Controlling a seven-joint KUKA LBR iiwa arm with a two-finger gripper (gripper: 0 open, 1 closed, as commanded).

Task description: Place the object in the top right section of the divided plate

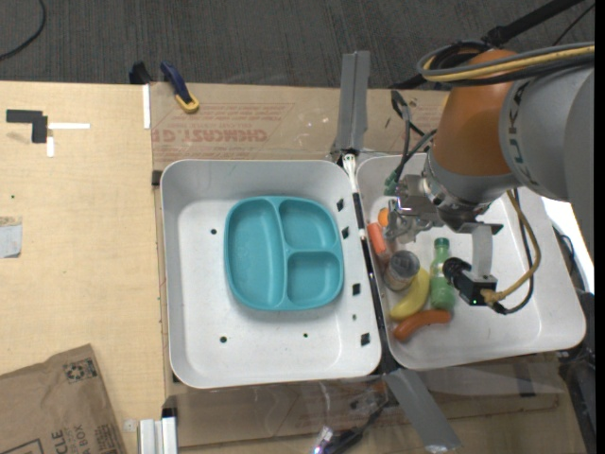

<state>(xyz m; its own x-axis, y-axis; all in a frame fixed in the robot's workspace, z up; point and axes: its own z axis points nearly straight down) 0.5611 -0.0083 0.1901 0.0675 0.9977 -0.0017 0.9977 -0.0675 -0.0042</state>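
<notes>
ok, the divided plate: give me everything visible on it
The divided plate is teal, plastic-looking, a rounded rectangle with a raised rim. It has three sections: one long one along the left and two smaller ones stacked on the right. All three look bare. It lies flat, slightly rotated, near the middle of the left white bin, resting on the bin floor. Nothing else touches it; the gripper works over the right bin.

Wooden bench [76, 282], dark carpet [236, 22]

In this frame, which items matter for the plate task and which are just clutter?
Job:
- divided plate, teal, in the left bin
- toy food in the right bin: banana, green bottle, carrot
- end effector above them

Lying about:
- clamp
- cardboard
</notes>
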